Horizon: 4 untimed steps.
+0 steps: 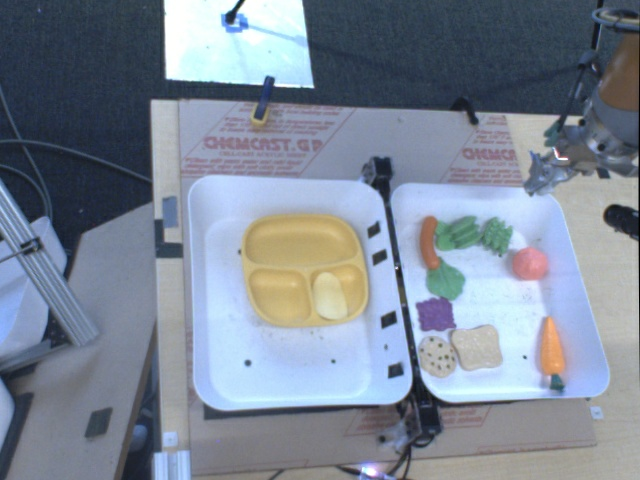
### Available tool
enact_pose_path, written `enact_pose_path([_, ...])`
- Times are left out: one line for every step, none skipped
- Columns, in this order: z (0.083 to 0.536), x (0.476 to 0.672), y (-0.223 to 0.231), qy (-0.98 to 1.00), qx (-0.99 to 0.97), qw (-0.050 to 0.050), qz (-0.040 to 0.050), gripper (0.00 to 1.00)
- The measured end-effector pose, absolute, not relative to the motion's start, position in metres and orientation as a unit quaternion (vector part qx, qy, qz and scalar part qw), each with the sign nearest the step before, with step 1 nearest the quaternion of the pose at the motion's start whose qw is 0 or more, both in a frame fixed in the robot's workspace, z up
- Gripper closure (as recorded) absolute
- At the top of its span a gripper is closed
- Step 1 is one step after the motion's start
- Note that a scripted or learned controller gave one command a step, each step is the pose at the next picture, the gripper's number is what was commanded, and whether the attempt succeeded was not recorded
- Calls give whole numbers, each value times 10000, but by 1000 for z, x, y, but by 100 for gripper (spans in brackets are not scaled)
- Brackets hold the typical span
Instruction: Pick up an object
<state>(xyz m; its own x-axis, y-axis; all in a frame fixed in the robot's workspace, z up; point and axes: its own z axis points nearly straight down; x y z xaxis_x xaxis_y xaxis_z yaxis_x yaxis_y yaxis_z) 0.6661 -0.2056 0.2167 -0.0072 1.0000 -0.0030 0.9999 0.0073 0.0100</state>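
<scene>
The right bin (580, 298) holds several toy foods: an orange sausage (430, 241), a green pea pod (460, 233), broccoli (497, 235), a pink ball (531, 264), a leafy green piece (446, 282), purple grapes (435, 314), a cookie (436, 355), a bread slice (477, 347) and a carrot (551, 348). My gripper (545, 176) hangs above the bin's far right corner, apart from every item, with nothing seen in it.
The left bin (215, 298) bears a yellow divided plate (300, 253) with a pale yellow piece (330, 295) in one compartment. Black clips (378, 173) join the bins along the middle. A blue and yellow tool (263, 103) lies on the cardboard behind.
</scene>
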Motion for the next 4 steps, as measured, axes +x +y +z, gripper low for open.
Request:
enact_pose_path([167,594,-203,7068,7074,-27,-14,100])
enact_pose_path([81,481,-191,7055,7086,-40,-13,100])
enact_pose_path([112,534,-207,7088,7054,34,12,100])
enact_pose_path([105,602,-122,7120,7022,16,32,100])
